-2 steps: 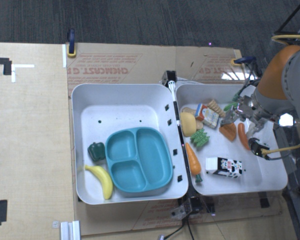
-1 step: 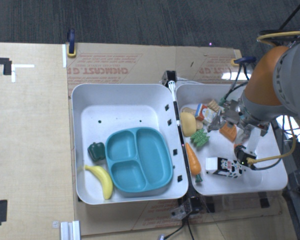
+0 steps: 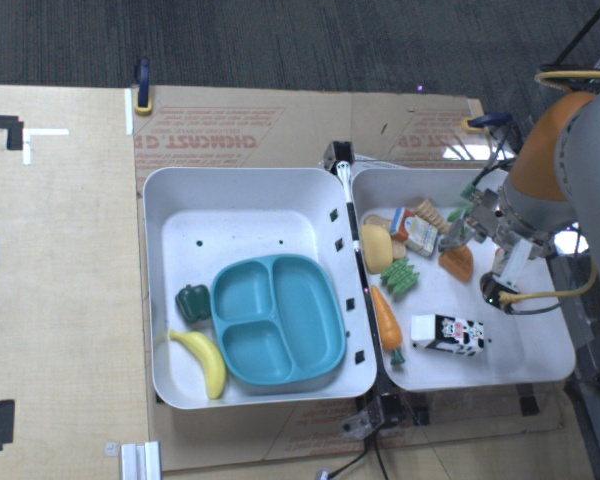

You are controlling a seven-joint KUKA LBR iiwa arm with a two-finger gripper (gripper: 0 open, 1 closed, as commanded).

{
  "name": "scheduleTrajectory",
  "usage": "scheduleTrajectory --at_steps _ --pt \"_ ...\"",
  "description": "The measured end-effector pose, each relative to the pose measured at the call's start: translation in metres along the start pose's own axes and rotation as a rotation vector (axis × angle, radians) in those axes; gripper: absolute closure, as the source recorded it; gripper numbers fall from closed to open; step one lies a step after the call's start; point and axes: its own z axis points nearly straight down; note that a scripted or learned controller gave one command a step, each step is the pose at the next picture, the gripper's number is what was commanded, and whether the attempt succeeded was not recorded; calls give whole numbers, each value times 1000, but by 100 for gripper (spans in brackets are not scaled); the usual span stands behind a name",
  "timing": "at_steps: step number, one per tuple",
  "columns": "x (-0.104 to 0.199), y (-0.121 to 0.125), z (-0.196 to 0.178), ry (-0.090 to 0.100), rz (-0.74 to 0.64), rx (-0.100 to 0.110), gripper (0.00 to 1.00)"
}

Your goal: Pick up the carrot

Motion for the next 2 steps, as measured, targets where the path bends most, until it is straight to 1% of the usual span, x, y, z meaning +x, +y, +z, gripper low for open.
scheduleTrajectory --at_steps 1,2 --pt "8 -99 -117 1 31 1 0" --pt "-7 -64 -50 0 7 3 0"
